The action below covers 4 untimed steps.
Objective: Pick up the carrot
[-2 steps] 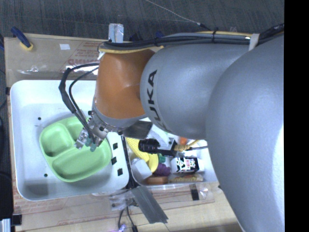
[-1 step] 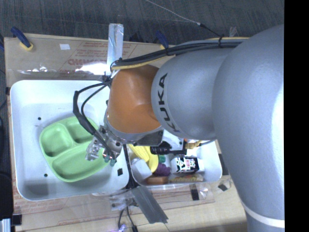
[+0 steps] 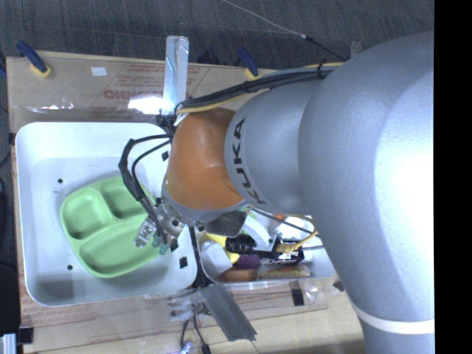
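arm (image 3: 310, 146): reaches in from the right, bulk covering centre and right of frame | gripper (image 3: 153, 234): low over the left bin (image 3: 37, 168), at the right edge of the green divided tray (image 3: 99, 227); grip state cannot be told | carrot (image 3: 240, 275): orange piece, lower centre, in the right bin, partly hidden among clutter under the arm

Tray (image 3: 99, 227) lies in left bin (image 3: 37, 168). Gripper (image 3: 151, 236) over tray's right edge. Arm (image 3: 295, 161) covers most of right bin (image 3: 221, 271), w/ small items (image 3: 254, 260) in its near part.
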Tool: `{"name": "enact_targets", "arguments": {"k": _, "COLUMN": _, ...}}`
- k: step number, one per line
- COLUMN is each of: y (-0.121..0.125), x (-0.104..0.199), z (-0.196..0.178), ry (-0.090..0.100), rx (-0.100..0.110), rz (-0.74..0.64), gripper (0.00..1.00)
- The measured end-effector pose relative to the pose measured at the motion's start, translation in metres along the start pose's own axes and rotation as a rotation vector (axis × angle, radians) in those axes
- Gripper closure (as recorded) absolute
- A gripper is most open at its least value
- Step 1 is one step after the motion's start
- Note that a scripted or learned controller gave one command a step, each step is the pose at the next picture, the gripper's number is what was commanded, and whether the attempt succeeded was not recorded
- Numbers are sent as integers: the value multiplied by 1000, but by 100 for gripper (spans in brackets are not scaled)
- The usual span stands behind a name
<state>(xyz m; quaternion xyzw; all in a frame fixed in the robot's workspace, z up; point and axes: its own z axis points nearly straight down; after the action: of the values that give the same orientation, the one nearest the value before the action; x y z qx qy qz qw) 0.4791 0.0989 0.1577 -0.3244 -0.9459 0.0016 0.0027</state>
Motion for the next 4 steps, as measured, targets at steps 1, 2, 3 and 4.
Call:
{"name": "enact_targets", "arguments": {"k": 1, "y": 1, "x": 5, "z": 30, "ry": 0, "rx": -1, "rz": -233, "gripper": 100}}
{"name": "enact_targets", "arguments": {"k": 2, "y": 4, "x": 7, "z": 23, "ry": -3, "rx": -3, "rz": 66, "gripper": 100}}
{"name": "enact_targets", "arguments": {"k": 3, "y": 89, "x": 24, "z": -78, "ry": -5, "rx": -11, "rz": 149, "gripper": 100}}
{"name": "enact_targets", "arguments": {"k": 4, "y": 66, "x": 56, "z": -185, "ry": -5, "rx": -12, "rz": 352, "gripper": 100}}
